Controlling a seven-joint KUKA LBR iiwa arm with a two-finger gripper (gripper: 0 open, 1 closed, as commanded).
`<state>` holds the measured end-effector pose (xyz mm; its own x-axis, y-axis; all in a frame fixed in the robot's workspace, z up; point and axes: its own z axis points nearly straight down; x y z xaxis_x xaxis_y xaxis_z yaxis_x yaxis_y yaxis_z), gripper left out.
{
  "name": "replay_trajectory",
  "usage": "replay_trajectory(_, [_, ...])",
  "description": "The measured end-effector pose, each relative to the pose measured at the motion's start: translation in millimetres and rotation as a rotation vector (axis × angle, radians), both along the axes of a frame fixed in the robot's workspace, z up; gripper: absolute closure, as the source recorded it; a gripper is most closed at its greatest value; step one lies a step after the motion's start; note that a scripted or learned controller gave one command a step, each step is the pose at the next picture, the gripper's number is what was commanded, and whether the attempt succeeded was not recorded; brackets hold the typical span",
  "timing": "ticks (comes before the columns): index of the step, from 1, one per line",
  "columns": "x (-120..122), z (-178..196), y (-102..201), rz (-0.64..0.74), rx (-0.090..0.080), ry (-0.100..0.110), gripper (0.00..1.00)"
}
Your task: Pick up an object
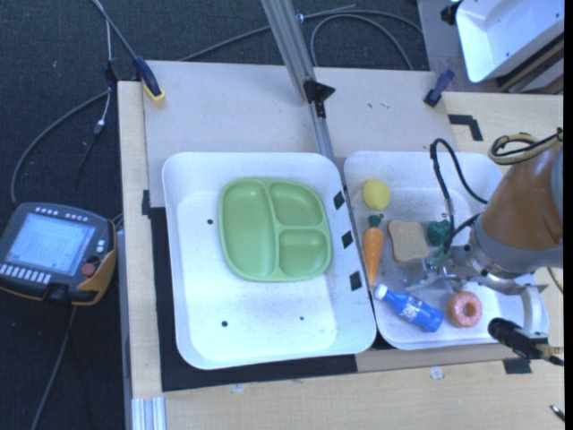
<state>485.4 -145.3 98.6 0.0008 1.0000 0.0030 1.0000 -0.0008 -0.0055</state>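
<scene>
The arm [528,213] reached in from the right over the right bin [403,164], and its gripper [436,269] hung low among the things there, though whether it was apart or together could not be told. In that bin lay a lemon [376,193], a carrot [372,253], a slice of bread [407,239], a blue bottle [410,307] and a pink doughnut [465,309], with the gripper just beside the bread and above the bottle. The left bin [260,330] held a green divided plate [274,229].

Dark carpet around your pale bench.
A pendant [55,253] lies on the floor [63,106], well away from the gripper, cables [89,25] trailing.
</scene>
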Motion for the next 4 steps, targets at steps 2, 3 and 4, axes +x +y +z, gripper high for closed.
replay_trajectory(2, [3, 0, -2, -0.001, -0.007, -0.013, 1.0])
replay_trajectory(3, [12, 51, -7, 0.002, -0.005, -0.011, 1.0])
replay_trajectory(4, [14, 104, -7, 0.002, -0.005, -0.011, 1.0])
